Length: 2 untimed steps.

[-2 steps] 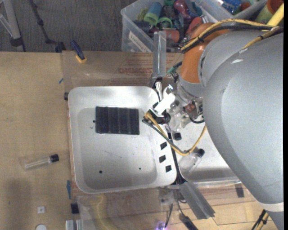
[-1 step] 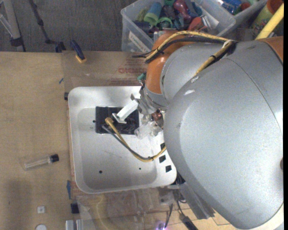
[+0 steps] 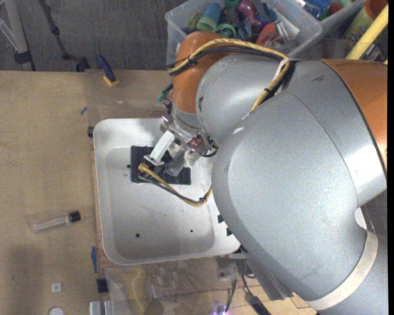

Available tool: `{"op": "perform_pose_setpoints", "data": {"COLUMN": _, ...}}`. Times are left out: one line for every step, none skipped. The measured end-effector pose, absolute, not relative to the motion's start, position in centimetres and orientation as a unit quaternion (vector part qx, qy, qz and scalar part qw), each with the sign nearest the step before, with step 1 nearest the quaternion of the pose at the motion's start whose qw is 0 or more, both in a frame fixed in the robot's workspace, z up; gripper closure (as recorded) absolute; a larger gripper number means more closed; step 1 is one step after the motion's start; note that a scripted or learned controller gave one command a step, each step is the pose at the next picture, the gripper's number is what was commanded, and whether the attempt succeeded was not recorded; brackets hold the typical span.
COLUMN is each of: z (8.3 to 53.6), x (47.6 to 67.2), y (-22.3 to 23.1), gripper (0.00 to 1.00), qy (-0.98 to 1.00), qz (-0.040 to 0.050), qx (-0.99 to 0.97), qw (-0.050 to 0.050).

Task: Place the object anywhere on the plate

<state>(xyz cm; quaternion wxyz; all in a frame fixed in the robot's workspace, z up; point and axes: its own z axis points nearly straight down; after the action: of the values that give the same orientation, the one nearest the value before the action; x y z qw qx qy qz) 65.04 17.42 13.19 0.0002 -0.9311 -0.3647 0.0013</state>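
My gripper [image 3: 161,161] hangs low over the upper left part of the white bin [image 3: 123,203]. Right beneath it lies a flat black plate [image 3: 140,155], partly covered by the gripper. Any object at the gripper's tip is hidden from me. The big grey arm [image 3: 289,160] with its orange band covers the whole right side of the camera view, including the second bin.
A yellow cable [image 3: 184,195] loops from the wrist down over the bin floor. On the bench left of the bin lies a clear vial with a black cap [image 3: 55,220]. A blue clip [image 3: 108,71] lies at the back, and a clear tub of colourful items [image 3: 246,18] stands behind.
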Motion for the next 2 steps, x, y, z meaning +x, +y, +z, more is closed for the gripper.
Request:
{"op": "perform_pose_setpoints", "data": {"z": 15.2, "x": 65.8, "y": 22.3, "gripper": 1.0, "qy": -0.267, "qz": -0.0013, "qx": -0.964, "qw": 0.001}}
{"op": "perform_pose_setpoints", "data": {"z": 9.3, "x": 66.2, "y": 22.5, "gripper": 1.0, "qy": -0.099, "qz": -0.0045, "qx": -0.995, "qw": 0.003}}
